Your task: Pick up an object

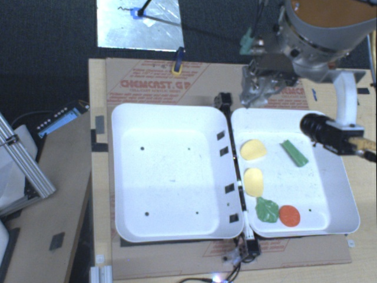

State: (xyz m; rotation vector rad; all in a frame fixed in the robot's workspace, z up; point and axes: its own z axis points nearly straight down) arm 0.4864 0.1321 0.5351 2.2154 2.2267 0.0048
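Arm (330, 16) cut off by the top edge at upper right, bulky wrist blocking much of the view. Gripper (259, 93) dim and blurred above the far rim of the right bin (341, 187); spread impossible to judge. Nothing visibly held. Lower in that bin, well apart from the gripper: two yellow pieces (254, 150), a green block (293, 152), a green lump (267, 210) touching an orange-red disc (289, 216). Left bin (171, 170) beside it.
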